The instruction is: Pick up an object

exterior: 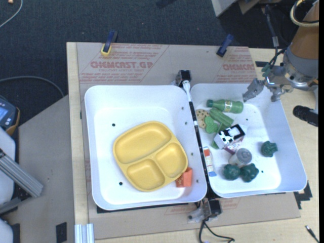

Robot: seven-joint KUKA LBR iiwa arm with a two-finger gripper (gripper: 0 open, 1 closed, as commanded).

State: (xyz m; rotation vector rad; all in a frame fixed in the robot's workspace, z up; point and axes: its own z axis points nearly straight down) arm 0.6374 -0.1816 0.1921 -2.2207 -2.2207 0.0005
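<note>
Tool (263,91) fingers spread, holding nothing, above the glossy right bin (283,135) near a green bottle (226,105).

Bright, even overhead light, white bins (101,186) near overexposed (mild glare on their floors), soft short shadows under the yellow divided plate (149,156), slightly soft focus, dark carpet (76,14) underexposed.

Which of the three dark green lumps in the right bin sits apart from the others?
The dark green lump near the right bin's right wall, alone. The other two lie side by side near the front wall.
</note>
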